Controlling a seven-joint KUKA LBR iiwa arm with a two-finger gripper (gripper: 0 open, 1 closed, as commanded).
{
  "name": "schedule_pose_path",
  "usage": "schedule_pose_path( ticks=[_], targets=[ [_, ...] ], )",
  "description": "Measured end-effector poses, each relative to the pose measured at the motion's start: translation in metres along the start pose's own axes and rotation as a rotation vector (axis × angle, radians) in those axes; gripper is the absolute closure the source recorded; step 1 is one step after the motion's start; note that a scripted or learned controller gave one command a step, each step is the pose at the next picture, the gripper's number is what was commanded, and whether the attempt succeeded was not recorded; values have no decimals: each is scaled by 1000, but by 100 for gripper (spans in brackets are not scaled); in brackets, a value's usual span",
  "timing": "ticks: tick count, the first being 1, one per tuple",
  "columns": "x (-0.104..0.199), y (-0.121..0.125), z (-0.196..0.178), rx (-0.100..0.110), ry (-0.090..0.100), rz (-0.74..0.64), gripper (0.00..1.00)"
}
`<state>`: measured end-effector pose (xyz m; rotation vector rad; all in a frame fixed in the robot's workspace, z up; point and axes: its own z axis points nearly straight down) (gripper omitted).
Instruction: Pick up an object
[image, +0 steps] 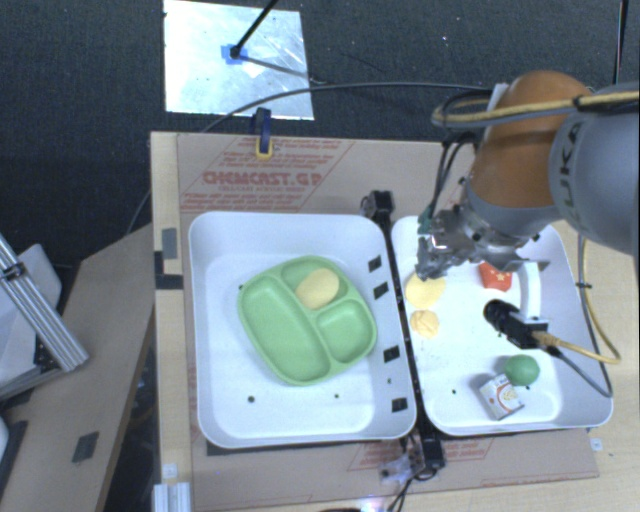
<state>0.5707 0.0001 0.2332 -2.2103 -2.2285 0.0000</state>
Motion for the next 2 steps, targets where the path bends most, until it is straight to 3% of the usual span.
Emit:
schedule_pose_path(
  ticks=[2],
  targets=[
    [94,-55,20,0,0,-1,100]
  ],
)
